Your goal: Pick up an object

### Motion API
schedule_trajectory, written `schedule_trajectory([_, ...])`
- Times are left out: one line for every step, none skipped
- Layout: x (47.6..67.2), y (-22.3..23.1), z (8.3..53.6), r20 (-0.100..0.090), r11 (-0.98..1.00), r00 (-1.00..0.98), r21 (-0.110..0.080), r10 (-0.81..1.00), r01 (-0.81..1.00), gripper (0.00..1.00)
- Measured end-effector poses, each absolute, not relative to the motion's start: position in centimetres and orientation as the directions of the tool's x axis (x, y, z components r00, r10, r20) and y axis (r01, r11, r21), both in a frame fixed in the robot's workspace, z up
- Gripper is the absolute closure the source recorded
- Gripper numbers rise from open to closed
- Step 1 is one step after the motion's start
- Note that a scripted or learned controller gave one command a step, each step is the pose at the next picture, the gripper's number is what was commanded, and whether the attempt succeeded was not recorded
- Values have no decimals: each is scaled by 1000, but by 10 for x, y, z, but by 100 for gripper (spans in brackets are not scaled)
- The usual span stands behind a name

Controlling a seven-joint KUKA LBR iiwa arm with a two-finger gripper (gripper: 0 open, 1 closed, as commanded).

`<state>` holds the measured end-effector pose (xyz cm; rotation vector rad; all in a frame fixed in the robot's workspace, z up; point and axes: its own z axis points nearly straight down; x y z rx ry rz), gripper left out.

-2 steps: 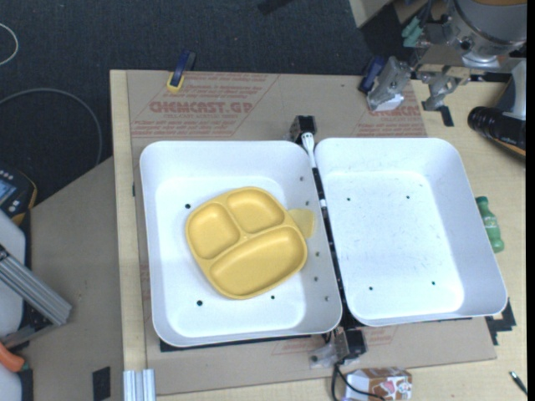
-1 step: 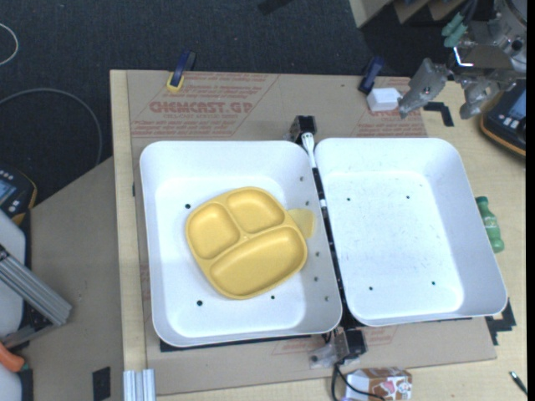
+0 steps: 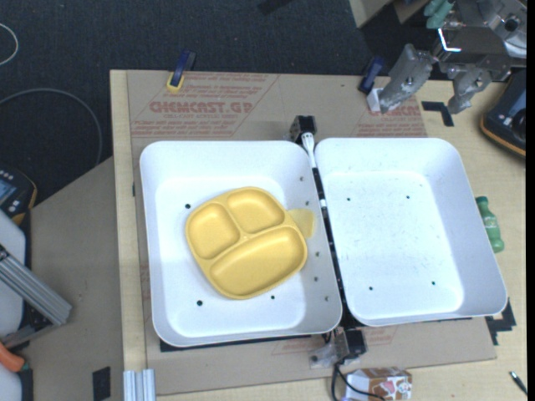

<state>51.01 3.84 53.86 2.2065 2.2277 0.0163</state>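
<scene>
A yellow divided plate (image 3: pixel 246 241) with three compartments lies flat in the left white bin (image 3: pixel 167 307), slightly right of the bin's middle. A small pale yellow piece (image 3: pixel 303 221) pokes out at the plate's right edge. My gripper (image 3: pixel 430 78) hangs at the upper right, above the bench behind the right white bin (image 3: pixel 476 224), far from the plate. Its two grey fingers (image 3: pixel 403 78) stand apart with nothing between them.
Clamps hold the brown board: a blue and yellow one (image 3: pixel 178 71) at the back left, a blue one (image 3: pixel 370 75) near the gripper. A black clip (image 3: pixel 303 128) sits between the bins at the back. A green object (image 3: pixel 490 224) lies right of the right bin.
</scene>
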Motion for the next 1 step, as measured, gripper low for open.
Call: schedule_trajectory([478,82,536,1,6,-6,-2,1000,1000,0])
